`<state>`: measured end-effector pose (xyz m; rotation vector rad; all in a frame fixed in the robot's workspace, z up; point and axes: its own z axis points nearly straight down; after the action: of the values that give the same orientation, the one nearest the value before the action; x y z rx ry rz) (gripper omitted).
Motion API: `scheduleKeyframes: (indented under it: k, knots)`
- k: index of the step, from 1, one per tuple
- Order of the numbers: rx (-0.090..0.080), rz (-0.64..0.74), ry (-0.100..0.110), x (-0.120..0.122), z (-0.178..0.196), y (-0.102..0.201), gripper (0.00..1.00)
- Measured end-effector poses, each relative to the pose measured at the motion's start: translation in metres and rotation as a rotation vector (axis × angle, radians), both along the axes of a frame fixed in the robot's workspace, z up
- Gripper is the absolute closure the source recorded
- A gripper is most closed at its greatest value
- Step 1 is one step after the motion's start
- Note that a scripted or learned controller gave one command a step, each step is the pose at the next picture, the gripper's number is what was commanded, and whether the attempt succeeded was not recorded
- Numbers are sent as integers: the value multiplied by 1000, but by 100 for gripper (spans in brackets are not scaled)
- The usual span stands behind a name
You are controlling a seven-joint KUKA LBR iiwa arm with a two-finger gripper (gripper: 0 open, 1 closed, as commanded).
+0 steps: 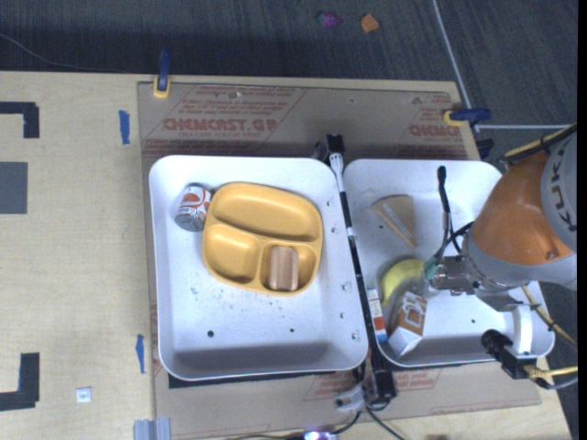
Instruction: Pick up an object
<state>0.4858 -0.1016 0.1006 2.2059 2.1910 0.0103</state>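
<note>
- Nearest you, right bin [459,351]: carton [409,322] at near left, yellow fruit [401,278] just behind, gripper [442,274] beside both; you cannot tell its state.
- Left bin [183,337]: yellow divided tray [261,235], can [193,206] at far left.
- Cardboard sheet [229,108] beneath.

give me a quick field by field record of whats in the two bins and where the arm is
left bin: holds a yellow divided tray and a soda can
tray contents: a brown block in its lower right compartment
can: lying at the tray's upper left edge
right bin: holds a yellow ball, a small carton and a clear wedge
carton: tilted, near the bin's lower left corner, just below the ball
arm: reaches in from the right, over the right bin
gripper: right beside the ball; grip unclear
</note>
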Motion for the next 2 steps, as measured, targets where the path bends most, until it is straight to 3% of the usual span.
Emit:
scheduleKeyframes:
  k: [1, 2]
  knots:
    - [0, 0, 1, 0, 0, 0, 0]
    - [14, 5, 16, -4, -11, 4, 0]
